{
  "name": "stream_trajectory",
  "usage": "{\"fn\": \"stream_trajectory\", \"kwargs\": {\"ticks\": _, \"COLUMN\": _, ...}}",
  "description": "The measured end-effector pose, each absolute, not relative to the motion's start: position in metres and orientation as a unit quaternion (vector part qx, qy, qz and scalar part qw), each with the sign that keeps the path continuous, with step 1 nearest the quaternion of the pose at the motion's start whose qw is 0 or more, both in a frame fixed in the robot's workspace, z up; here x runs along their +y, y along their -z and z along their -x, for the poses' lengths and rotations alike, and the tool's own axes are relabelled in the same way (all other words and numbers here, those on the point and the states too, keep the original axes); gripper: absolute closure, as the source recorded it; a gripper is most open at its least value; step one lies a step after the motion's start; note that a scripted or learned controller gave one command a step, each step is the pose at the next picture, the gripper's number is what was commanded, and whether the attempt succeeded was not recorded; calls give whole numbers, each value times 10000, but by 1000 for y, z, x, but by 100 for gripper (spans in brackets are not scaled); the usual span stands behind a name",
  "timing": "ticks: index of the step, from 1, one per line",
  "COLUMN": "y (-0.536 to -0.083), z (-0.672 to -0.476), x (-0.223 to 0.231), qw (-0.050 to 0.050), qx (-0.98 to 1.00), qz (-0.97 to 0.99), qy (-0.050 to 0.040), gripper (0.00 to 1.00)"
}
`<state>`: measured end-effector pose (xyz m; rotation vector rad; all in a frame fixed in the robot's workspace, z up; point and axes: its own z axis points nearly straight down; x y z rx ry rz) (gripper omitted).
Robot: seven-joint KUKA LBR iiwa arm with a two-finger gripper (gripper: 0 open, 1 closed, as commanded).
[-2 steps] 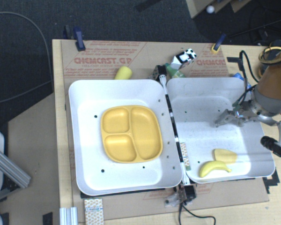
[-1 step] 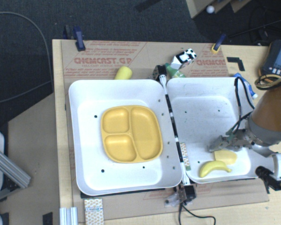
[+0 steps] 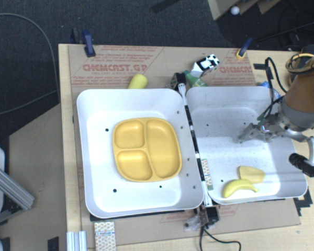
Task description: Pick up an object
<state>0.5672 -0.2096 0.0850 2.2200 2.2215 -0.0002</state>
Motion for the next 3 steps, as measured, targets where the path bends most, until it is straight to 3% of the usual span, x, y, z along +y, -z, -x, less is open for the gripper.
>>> {"fn": "stream_trajectory", "kwargs": {"ticks": 1, "y": -84, "z": -479, "x": -163, "qw": -11, "qx": 7068, "qz": -7074, "qy": 4, "gripper": 0}}
{"fn": "stream_trajectory", "kwargs": {"ticks": 2, "y": -86, "z": -539, "x": -208, "qw": 10, "qx": 7072, "qz": -7070, "qy": 1, "gripper": 0}}
{"fn": "stream_trajectory", "kwargs": {"ticks": 3, "y": -84, "z": -479, "x": -216, "qw": -9, "qx": 7065, "qz": -7077, "qy": 5, "gripper": 0}}
